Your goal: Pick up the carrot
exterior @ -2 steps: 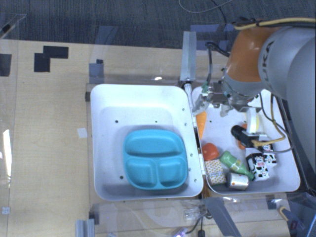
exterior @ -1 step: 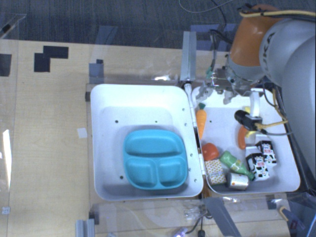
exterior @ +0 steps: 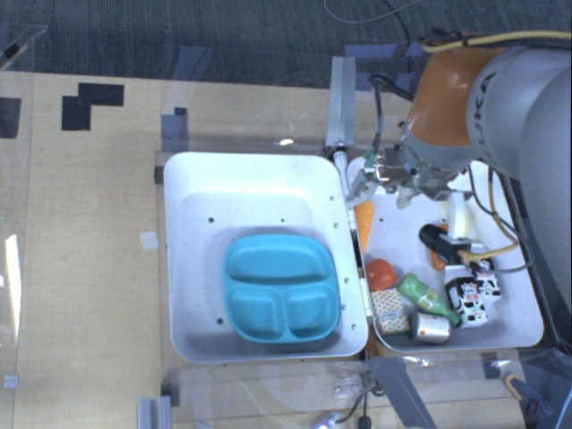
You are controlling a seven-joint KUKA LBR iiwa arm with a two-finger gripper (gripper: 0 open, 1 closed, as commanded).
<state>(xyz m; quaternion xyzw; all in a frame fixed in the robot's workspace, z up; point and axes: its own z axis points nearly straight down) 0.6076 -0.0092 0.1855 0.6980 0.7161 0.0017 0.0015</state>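
Observation:
The carrot (exterior: pixel 363 225) is a short orange wedge lying along the left wall of the right bin (exterior: pixel 527 324), its wide end toward the back. My gripper (exterior: pixel 379 186) hangs over the back left of that bin, just above and slightly right of the carrot's upper end. The carrot lies on the bin floor, and nothing shows in the gripper.
Below the carrot lie a red tomato (exterior: pixel 380 273), a green bottle (exterior: pixel 424 294), a waffle-patterned block (exterior: pixel 391 309), a metal can (exterior: pixel 432 328) and a black-and-white patterned item (exterior: pixel 475 297). The left bin (exterior: pixel 192 195) holds a blue divided plate (exterior: pixel 281 286). The bins' shared wall runs beside the carrot.

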